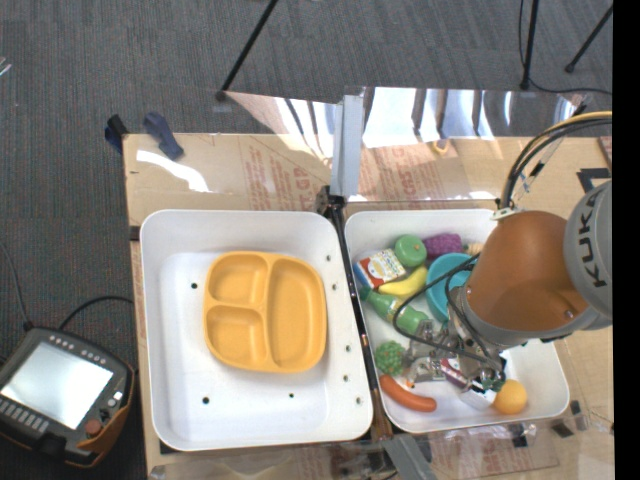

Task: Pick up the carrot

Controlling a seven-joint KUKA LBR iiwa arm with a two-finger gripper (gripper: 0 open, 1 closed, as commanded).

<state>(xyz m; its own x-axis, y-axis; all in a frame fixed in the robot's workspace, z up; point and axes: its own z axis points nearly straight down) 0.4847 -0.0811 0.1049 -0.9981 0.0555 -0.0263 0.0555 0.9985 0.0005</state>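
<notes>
In the camera view, the carrot (407,394) is seen lying flat near the front wall of the right bin (545,408), untouched. The gripper (440,360) is poised just above it among toy foods, seemingly for descent.

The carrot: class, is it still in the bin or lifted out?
In the bin. The carrot lies flat on the right bin's floor, beside the gripper.

A yellow divided plate (266,311) lies in the left bin (165,238). A banana (404,285) and an orange (510,397) sit in the right bin (545,368).
</notes>
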